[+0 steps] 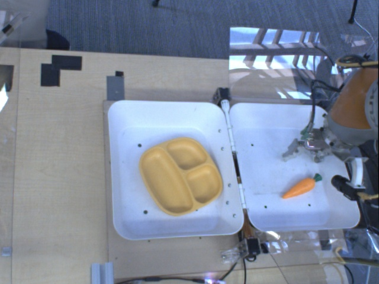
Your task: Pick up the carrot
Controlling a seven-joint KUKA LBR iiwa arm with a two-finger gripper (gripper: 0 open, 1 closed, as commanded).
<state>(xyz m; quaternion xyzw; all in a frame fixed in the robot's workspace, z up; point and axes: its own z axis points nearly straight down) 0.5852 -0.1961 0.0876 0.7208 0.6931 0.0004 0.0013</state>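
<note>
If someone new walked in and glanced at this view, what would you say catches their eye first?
Probably the yellow divided plate, lying in the middle of the left bin. Next, the small orange carrot, lying alone near the front of the right bin with its green tip toward the arm. Then the arm's orange band at the right edge, with the gripper poised above the bin floor behind the carrot, apart from it.

A yellow divided plate (180,175) lies in the left white bin (127,218) on the wooden bench (53,176).
</note>
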